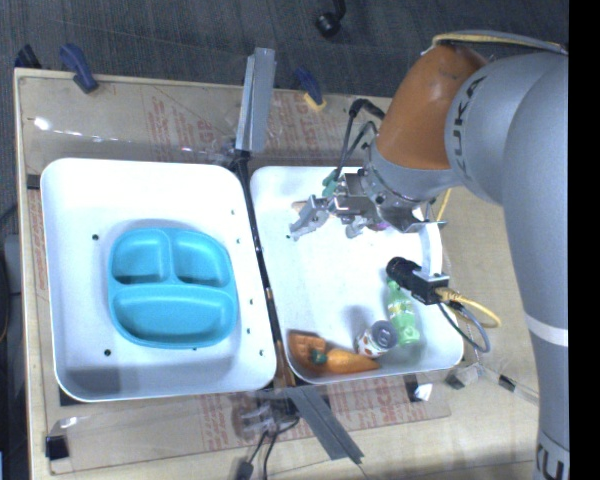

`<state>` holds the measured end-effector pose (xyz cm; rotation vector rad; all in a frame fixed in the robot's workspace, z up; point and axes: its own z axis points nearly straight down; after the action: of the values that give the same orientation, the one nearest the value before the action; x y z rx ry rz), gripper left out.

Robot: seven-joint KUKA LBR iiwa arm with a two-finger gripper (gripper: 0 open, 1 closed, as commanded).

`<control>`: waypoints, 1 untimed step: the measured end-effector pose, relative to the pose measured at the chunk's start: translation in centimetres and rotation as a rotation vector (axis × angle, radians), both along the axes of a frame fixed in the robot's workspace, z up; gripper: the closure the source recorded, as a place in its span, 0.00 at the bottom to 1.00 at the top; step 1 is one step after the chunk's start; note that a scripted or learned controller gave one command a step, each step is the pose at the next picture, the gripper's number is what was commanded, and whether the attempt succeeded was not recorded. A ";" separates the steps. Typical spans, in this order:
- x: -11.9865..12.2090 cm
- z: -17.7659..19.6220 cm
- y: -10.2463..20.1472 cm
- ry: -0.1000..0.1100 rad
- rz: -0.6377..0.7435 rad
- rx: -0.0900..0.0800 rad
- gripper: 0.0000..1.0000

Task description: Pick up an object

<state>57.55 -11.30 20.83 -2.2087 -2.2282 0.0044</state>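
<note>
Jaws look spread apart with nothing between them, as far as I can see from here. The gripper [325, 218] hangs over the far part of the right bin [280, 268], its two grey fingers [302, 224] pointing toward the divider between the bins.

Biggest thing in the room is obviously the KUKA arm [500, 108], grey with that orange band [425, 103] bulging above the wrist, coming in from the right and covering the bin's far right corner.

Next, the left bin [70, 268], white and shallow, with a light blue divided plate [172, 286] sitting roughly in the middle: two small compartments on the far side and one long one on the near side. The right bin sits right beside it, rims touching along the middle.

The pickable stuff is all bunched in the right bin's near right corner, well apart from the gripper. There's a green bottle-ish thing [404, 318] lying along the right wall, partly under a black fitting with a yellow cable. Just beside it is a small can [376, 340] on its side, round end facing up at me. An orange carrot [332, 356] lies along the near wall, stem end to the left, tip almost touching the can.
</note>
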 end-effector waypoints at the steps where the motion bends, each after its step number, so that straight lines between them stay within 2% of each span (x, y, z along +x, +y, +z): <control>1: -4.9 -11.8 -3.2 -0.002 -0.001 -0.001 0.00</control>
<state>52.61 -14.48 9.07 -2.2113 -2.2282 0.0032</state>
